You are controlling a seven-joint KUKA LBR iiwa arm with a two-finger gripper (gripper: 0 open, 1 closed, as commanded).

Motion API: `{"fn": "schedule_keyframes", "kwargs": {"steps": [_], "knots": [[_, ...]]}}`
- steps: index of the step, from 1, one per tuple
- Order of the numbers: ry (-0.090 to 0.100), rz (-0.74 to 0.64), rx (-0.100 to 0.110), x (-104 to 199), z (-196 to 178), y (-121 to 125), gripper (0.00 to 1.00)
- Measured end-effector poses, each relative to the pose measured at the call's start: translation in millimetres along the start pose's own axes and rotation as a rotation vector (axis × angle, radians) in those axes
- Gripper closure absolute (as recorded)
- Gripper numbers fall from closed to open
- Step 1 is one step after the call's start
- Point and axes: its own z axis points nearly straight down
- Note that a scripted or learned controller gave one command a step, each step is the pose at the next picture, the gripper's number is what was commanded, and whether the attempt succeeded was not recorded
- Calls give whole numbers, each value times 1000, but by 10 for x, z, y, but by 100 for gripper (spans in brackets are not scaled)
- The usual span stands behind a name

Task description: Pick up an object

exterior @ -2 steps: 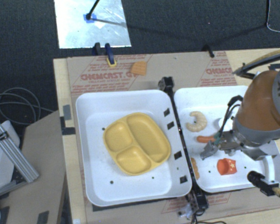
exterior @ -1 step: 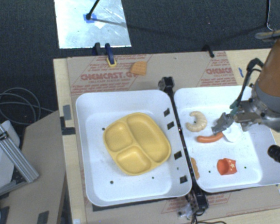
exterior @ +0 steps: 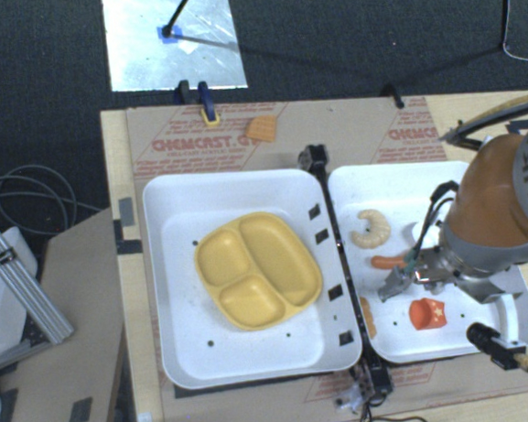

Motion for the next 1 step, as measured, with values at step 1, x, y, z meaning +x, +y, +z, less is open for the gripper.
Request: {"fn": "schedule_keyframes", "kwargs": {"steps": [1], "knots": [[-4,-5,-23,-125,-1045,37,0]]}}
